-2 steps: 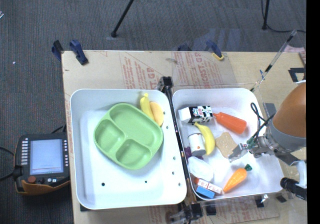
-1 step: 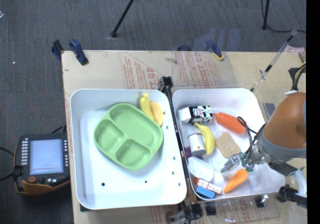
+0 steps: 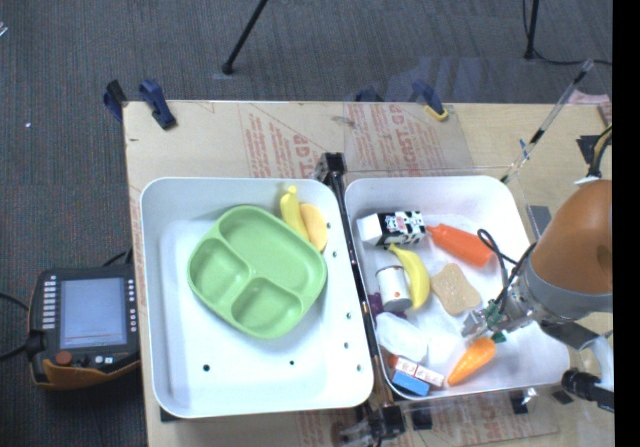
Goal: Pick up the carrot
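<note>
The carrot [image 3: 472, 361] lies in the right bin [image 3: 500, 197], near that bin's front right corner, tilted with its leafy end up toward the arm. The claw [image 3: 493, 317] hangs just above the carrot's green top, close to it; whether it touches the carrot cannot be told, and its grip state cannot be told either. Around it in the same bin sit a banana [image 3: 415, 273], a slice of bread [image 3: 455, 288], an orange bottle-like toy [image 3: 460, 243] and a small cow-patterned carton [image 3: 403, 226]. The left bin [image 3: 160, 335] holds a green divided plate [image 3: 257, 270] near its centre, with a yellow fruit toy [image 3: 303, 220] against the plate's back right edge.
</note>
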Motion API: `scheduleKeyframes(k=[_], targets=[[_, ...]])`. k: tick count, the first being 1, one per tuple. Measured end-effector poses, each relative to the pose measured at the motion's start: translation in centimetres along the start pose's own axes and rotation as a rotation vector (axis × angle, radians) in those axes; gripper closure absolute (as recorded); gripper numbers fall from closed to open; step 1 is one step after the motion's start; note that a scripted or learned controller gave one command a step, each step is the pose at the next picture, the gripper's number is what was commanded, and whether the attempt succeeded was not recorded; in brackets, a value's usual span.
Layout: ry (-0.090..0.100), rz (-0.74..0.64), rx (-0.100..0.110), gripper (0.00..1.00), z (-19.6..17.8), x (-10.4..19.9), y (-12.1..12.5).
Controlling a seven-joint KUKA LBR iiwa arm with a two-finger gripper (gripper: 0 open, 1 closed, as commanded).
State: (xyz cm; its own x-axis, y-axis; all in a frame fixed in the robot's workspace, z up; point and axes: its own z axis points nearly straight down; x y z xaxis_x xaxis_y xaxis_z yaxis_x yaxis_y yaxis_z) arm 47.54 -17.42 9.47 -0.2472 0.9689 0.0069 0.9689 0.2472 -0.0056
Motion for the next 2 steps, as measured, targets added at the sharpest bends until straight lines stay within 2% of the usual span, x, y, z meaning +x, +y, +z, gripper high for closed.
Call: scheduleKeyframes(k=[1, 2], targets=[[-0.004, 0.122, -0.007, 1.00, -6.7, 7.3, 5.6], [-0.005, -0.353, -0.001, 1.00, -4.4, 1.2, 3.4]])
